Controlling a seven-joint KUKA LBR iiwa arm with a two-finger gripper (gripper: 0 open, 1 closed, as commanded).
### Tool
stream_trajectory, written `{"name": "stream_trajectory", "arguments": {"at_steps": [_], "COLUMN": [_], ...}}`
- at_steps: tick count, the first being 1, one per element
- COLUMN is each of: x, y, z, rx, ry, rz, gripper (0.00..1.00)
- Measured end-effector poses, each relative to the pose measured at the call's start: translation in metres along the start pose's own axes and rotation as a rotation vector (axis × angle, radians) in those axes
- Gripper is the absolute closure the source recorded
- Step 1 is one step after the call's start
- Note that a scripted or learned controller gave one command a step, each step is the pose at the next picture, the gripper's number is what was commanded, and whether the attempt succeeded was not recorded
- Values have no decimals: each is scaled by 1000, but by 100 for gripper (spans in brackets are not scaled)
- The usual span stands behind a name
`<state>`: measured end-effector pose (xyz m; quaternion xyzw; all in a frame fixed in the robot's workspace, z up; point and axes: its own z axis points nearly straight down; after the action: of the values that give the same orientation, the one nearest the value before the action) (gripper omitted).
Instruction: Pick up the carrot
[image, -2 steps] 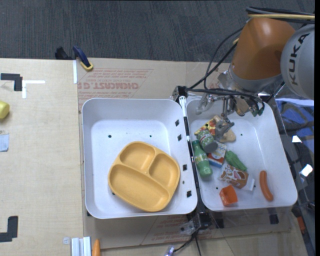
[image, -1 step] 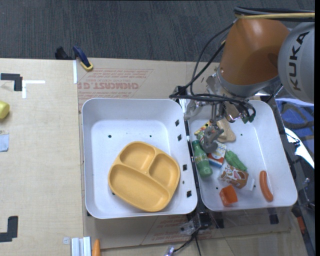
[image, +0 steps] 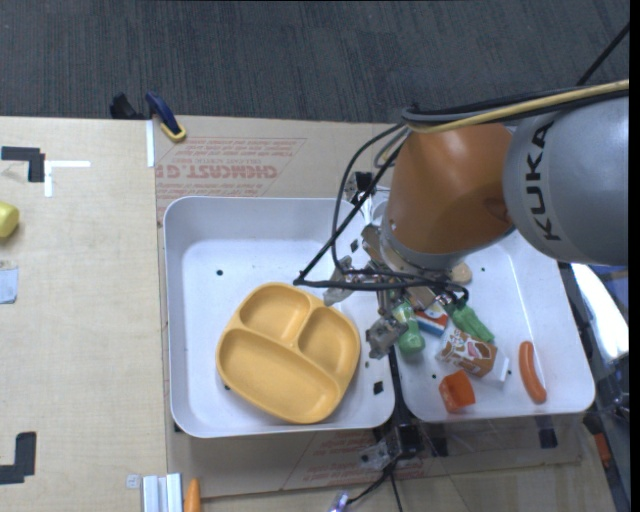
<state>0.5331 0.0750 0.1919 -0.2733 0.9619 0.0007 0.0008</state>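
Carrot (image: 533, 372) | lying untouched at right bin's (image: 560, 400) right side | gripper (image: 385, 335) hovering near the bins' divider, well apart, grip state unclear | pickup not yet done

Even, bright overhead light; the shallow white plastic left bin (image: 190, 330) shows soft glare. The big grey-and-orange robot arm (image: 470, 190) looms slightly blurred, casting faint shadows beneath.
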Motion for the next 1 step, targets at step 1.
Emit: {"name": "stream_trajectory", "arguments": {"at_steps": [1], "x": [43], "y": [-12], "z": [0], "rx": [2], "ry": [0], "rz": [-41], "gripper": [0]}}
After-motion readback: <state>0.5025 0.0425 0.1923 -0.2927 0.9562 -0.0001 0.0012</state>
